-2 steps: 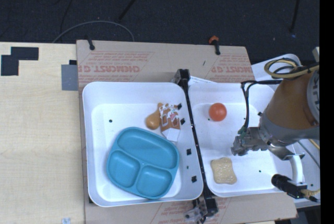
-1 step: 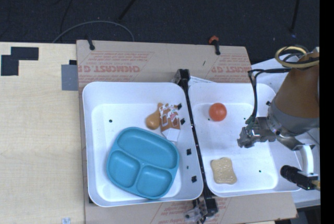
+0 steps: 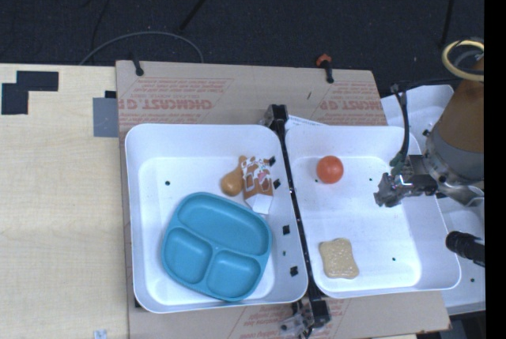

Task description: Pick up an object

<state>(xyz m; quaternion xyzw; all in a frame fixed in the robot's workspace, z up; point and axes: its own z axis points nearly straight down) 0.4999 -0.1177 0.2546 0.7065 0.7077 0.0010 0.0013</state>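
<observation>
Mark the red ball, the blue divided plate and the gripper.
red ball (image 3: pixel 330 169), camera view, centre of ball
blue divided plate (image 3: pixel 215 246), camera view, central ridge
gripper (image 3: pixel 386 196), camera view, fingertip end

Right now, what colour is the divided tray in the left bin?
Light blue, plain with no pattern; the divided tray shows best in the camera view.

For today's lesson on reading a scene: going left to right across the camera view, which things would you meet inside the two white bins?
Blue divided plate → small brown and white toy → red ball → tan slice of bread → gripper.
</observation>
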